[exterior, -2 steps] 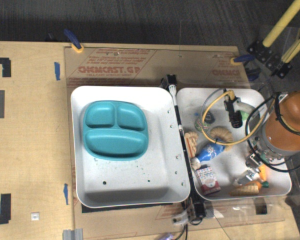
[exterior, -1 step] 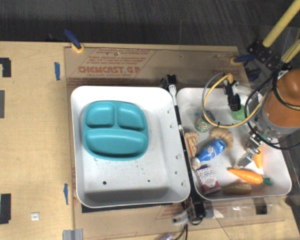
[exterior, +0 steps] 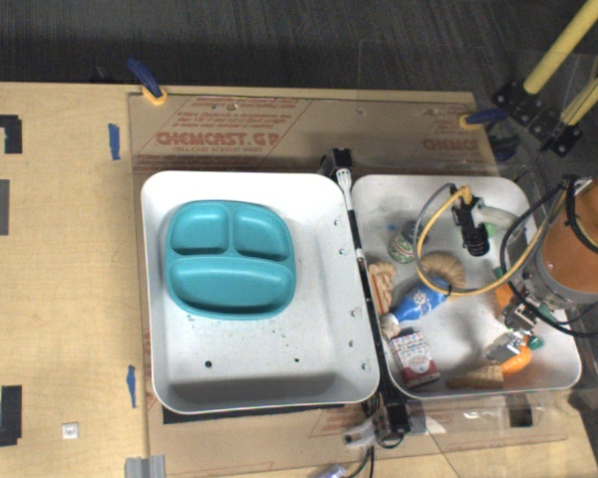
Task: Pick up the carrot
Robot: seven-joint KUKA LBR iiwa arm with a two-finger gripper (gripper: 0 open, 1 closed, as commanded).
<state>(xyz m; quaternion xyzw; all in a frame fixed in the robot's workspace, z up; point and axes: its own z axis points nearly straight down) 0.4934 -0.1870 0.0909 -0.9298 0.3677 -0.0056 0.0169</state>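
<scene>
Your bench [exterior: 60, 297] is pale plywood with blue tape marks, dark carpet beyond its far edge. The smooth left bin [exterior: 179, 366] bears a glossy teal three-compartment plate [exterior: 231, 259]. The cluttered right bin [exterior: 553, 371] has the orange carrot [exterior: 519, 361] by its near right corner, just beside the gripper [exterior: 506, 347]; you cannot tell its grasp. A blue-and-white bottle [exterior: 419, 304] lies mid-bin.
</scene>
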